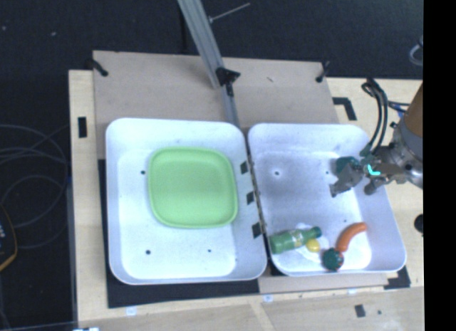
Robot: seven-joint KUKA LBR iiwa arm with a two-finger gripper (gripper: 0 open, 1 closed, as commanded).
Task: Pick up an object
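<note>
Tool (354,182) hovering over the right bin (285,144), near its right wall; whether its fingers are spread or closed cannot be told. Green bottle (293,239), orange piece (351,235) and dark green object (332,258) lying along the bin's front edge. Green plate (192,187) resting in the left bin (128,180).

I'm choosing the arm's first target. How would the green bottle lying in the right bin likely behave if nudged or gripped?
The green bottle lies on its side, so a sideways nudge would probably roll it. Its rounded, seemingly smooth body could slip from a loose pinch. It sits close to the yellow piece near the bin's front wall, so it may jostle that.
</note>
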